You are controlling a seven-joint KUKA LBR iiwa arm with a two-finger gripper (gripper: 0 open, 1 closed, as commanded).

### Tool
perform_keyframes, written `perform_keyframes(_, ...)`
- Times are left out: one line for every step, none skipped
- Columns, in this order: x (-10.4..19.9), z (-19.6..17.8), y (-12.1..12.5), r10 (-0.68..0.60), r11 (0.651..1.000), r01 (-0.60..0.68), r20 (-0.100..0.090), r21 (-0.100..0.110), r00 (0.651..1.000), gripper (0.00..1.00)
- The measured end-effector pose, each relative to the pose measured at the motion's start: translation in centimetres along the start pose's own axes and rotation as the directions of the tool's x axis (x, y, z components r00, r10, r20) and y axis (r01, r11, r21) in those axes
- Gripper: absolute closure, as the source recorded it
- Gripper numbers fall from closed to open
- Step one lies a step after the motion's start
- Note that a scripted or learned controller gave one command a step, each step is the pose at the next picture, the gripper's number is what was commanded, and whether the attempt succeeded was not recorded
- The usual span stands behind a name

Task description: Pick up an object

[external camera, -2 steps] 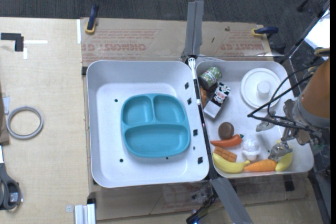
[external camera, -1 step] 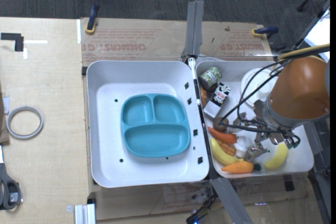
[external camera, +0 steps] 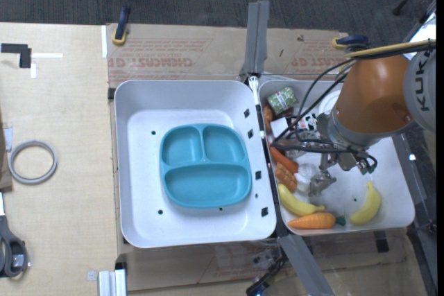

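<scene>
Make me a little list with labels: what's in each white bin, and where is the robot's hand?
left bin: a blue plate with three sections, nothing on it
right bin: two bananas, a carrot at the front edge, a green packet at the back
robot arm: reaching in from the right, over the right bin
gripper: low over the right bin, near the bananas
holding something: cannot tell
beside the bins: a grey ring on the bench

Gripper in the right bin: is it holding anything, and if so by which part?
Nothing shows between the fingers of the gripper; it hangs above the right bin floor.
</scene>
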State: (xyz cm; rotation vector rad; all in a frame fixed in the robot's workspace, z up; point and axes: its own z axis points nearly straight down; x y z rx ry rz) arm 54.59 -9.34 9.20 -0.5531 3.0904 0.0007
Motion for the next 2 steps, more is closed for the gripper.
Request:
perform_keyframes(-0.2,-0.5,-7.7,0.094,0.996,-0.094,0.002,0.001,0.996,0.00)
perform_keyframes(8.2,0.0,-8.7,-0.046,0.999,0.046,0.003,0.002,0.999,0.00)
